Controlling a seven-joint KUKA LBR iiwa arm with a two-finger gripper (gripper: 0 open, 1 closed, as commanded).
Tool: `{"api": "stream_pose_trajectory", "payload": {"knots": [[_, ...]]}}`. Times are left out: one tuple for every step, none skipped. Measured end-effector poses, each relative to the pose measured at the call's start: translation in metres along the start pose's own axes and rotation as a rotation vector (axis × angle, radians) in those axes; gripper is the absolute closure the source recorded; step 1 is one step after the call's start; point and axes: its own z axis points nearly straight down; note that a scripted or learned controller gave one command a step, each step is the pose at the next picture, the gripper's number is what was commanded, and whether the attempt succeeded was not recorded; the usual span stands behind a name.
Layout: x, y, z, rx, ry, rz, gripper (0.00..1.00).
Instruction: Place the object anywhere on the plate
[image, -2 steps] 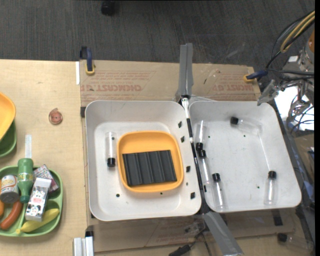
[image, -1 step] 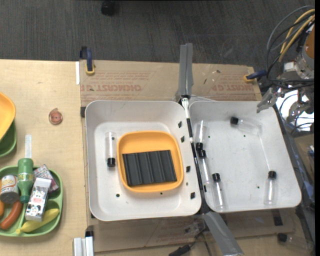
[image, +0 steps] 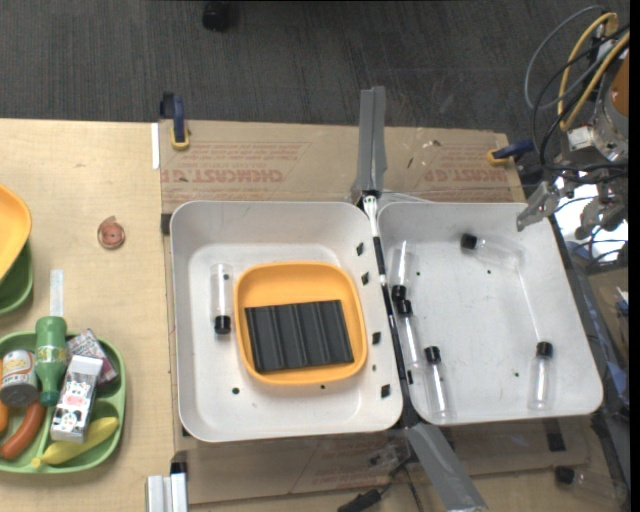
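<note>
An orange plate (image: 298, 277) sits in the middle of the left bin (image: 190, 400). A black ribbed rectangular object (image: 300, 335) lies flat on the plate, within its rim. My gripper (image: 566, 214) hovers over the far right corner of the right bin (image: 500, 400), well away from the plate. Its two fingers stand apart, open, with nothing between them.
A clear tube with a black cap (image: 221, 296) lies left of the plate. Several more capped tubes (image: 436, 385) lie in the right bin. On the bench at left are a green tray of toy food (image: 105, 440) and an orange bowl (image: 10, 235).
</note>
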Motion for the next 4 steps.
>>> {"api": "stream_pose_trajectory", "payload": {"knots": [[0.000, 0.000, 0.002, -0.001, -0.001, -0.235, 0.00], [-0.013, 0.002, -0.005, -0.002, -0.001, -0.488, 0.00], [-0.011, 0.002, -0.010, -0.003, -0.002, -0.657, 0.00], [-0.018, 0.003, 0.001, -0.004, -0.002, -0.918, 0.00]]}}
